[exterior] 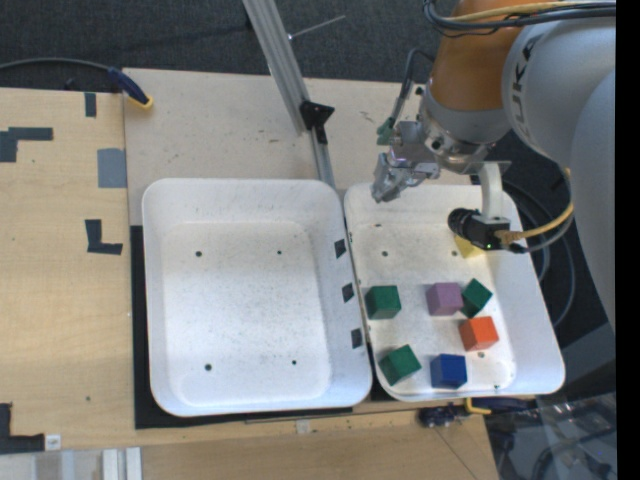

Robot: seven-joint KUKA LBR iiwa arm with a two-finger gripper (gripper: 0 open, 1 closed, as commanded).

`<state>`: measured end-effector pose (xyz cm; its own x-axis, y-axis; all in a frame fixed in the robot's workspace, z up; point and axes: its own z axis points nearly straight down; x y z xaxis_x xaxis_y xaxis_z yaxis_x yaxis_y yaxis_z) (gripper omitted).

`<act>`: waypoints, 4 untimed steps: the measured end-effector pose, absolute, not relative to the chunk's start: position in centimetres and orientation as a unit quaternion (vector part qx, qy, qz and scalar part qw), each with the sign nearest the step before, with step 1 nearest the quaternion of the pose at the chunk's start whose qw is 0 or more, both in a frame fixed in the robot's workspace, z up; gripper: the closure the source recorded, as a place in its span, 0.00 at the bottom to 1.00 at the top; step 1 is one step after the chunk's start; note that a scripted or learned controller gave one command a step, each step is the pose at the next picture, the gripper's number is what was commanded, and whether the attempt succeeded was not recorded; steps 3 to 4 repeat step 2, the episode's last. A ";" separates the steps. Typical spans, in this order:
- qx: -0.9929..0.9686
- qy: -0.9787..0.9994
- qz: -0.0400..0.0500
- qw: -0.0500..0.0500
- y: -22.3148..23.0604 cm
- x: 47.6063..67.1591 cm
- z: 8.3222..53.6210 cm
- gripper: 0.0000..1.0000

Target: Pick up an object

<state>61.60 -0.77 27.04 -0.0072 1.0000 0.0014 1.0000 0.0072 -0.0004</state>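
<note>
Purple block [444, 298] lies among green, orange, blue blocks.

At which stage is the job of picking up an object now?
Done: nothing looks picked; the small cubes, such as the green cube and the orange cube, lie in the right white bin. In hand: the gripper hangs over that bin's far edge. Left: descend, grasp a cube, lift.

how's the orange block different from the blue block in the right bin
The orange block is orange; the blue block is blue. The orange block sits farther right and farther up the picture, beside the purple block; the blue block lies near the bin's lower rim. The orange block looks slightly turned against the blue one. Both are small cubes of similar size, resting on the bin floor, apart from the gripper.
</note>
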 end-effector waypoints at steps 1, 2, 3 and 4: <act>-0.705 -0.709 0.000 0.001 3.4 62.8 26.4 1.00; -0.705 -0.709 0.000 0.000 8.4 65.4 25.6 1.00; -0.705 -0.709 0.000 0.000 8.4 65.4 25.6 1.00; -0.705 -0.709 0.000 0.000 8.4 65.4 25.6 1.00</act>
